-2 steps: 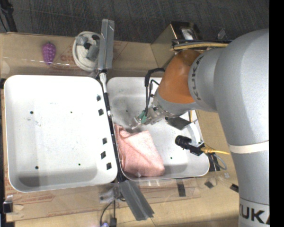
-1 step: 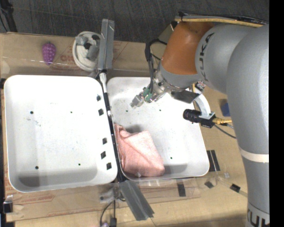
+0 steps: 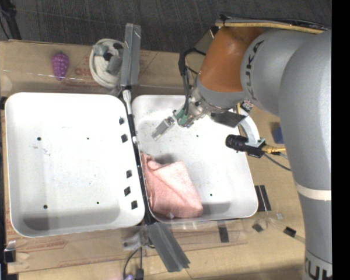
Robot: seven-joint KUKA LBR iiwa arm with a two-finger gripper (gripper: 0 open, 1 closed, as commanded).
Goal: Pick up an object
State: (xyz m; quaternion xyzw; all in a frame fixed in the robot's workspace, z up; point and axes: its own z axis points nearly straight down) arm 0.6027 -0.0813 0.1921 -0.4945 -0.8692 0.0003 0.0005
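A folded pink cloth point(image 3: 171, 189) lies in the right bin point(image 3: 233, 179), against its left wall near the front corner. My gripper point(image 3: 165, 126) hangs over the back left part of that bin, pointing down and to the left. It is well behind the cloth and apart from it. Nothing shows in its grasp. The grey arm with its orange band point(image 3: 230, 60) reaches in from the right and hides the bin's back right corner.
The left bin point(image 3: 23, 156) stands beside the right one, with a dark divider rail point(image 3: 134, 168) between them. Behind the bins, a purple grape-like toy point(image 3: 60, 65) and a white ring-shaped object point(image 3: 107, 62) rest on the bench. A black cable fitting point(image 3: 244, 144) overhangs the right bin.
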